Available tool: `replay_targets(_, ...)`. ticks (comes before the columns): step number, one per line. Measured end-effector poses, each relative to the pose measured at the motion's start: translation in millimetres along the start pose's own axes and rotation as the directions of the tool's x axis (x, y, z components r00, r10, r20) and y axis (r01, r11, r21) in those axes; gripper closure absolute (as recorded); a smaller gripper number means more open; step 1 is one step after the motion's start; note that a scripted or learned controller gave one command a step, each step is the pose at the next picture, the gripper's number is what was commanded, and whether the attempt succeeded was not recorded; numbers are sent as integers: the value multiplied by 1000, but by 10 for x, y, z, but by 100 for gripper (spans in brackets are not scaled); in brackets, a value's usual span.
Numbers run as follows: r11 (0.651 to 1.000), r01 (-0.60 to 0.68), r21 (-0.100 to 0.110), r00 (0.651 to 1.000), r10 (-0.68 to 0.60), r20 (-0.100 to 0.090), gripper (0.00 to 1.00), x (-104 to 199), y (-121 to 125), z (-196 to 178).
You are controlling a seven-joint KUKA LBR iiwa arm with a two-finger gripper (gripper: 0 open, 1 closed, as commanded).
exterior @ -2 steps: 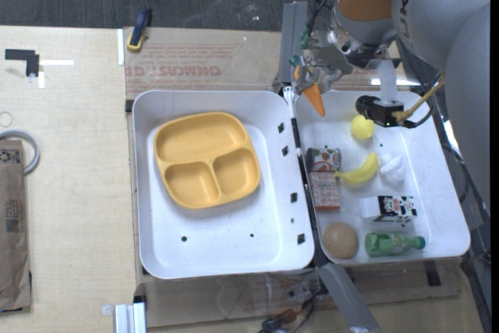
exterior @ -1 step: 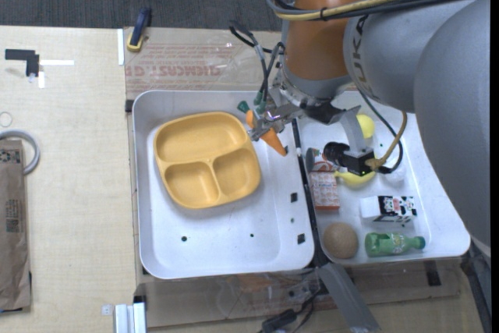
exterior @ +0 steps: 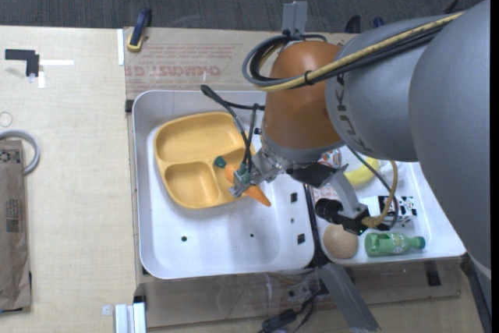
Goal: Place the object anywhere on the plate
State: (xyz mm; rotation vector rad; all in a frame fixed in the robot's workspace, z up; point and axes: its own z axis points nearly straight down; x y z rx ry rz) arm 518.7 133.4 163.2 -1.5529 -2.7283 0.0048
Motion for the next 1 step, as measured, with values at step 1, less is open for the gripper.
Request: replay_targets(1,976,217,-11,976,-217,6,100,-238,146,544)
